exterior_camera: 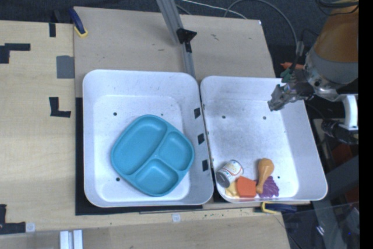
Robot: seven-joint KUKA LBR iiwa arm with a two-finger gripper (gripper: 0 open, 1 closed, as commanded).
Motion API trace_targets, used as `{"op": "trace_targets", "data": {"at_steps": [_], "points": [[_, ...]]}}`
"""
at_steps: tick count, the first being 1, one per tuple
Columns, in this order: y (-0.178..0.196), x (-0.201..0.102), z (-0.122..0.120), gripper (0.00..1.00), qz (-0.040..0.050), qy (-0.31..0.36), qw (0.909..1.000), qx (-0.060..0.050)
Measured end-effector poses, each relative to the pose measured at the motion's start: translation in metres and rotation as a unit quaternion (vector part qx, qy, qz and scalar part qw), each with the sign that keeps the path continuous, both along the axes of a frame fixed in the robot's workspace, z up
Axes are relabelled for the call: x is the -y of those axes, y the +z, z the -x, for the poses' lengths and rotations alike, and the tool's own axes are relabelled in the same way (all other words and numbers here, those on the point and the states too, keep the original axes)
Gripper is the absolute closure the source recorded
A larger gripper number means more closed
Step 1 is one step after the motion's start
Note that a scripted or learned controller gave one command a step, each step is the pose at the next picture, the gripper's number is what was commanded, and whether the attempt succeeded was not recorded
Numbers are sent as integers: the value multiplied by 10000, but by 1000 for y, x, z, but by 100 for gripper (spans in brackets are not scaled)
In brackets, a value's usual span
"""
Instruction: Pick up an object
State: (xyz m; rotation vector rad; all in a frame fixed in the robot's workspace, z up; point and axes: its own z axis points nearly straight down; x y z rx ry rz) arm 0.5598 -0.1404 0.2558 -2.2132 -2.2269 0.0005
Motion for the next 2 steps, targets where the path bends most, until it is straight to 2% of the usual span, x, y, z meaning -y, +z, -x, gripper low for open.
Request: {"op": "trace_targets", "data": {"at_steps": [2], "points": [[-7, -93, -13, 100, -1, 2, 10000, 3]]}}
